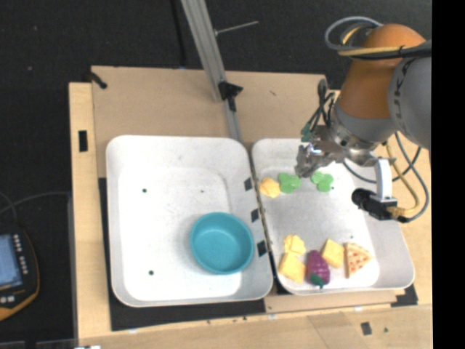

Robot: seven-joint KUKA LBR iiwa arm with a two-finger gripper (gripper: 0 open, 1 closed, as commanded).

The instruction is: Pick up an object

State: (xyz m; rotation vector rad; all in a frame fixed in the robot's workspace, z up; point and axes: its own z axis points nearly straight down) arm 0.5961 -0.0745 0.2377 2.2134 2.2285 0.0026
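Your gripper (309, 162) sits low in the right bin (378, 267), between two green toy pieces (289, 183); jaw state can't be told. Nothing lifted yet, so grasp and raise remain.

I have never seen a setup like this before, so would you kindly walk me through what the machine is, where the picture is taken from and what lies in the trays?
This is one picture from a fixed camera above a bench, looking down at a slant. The grey machine with the orange band is a robot arm reaching in from the right; at its tip is a two-finger gripper, its tool for picking things up. On the bench sit two shallow white trays. The left tray holds a blue bowl. The right tray holds small toy foods: a yellow piece and two green pieces near the gripper, and, at the near edge, yellow blocks, purple grapes and a pizza slice. The gripper hangs just above the green pieces; I cannot see anything between its fingers.
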